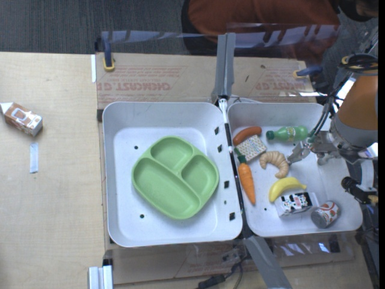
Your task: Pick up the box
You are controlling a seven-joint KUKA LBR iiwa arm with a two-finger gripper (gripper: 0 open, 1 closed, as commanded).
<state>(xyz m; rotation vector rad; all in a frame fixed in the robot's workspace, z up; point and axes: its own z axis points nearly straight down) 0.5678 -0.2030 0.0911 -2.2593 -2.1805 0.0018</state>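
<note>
The box (296, 203), a small white carton with black cow patches, lies near the front of the right bin (343, 221), between a banana (283, 188) and a patterned can (325, 214). My gripper (299, 153) hangs over the middle of the right bin, just right of a croissant (276, 161) and below a green bottle (289, 133). It is well behind the box and apart from it. Its fingers stand open with nothing between them.
The right bin also holds a sausage (246, 133), a waffle square (251, 147) and a carrot (246, 182). A green divided plate (174, 177) lies in the left bin (114, 179). A small orange-and-white carton (23, 119) rests on the bench at far left.
</note>
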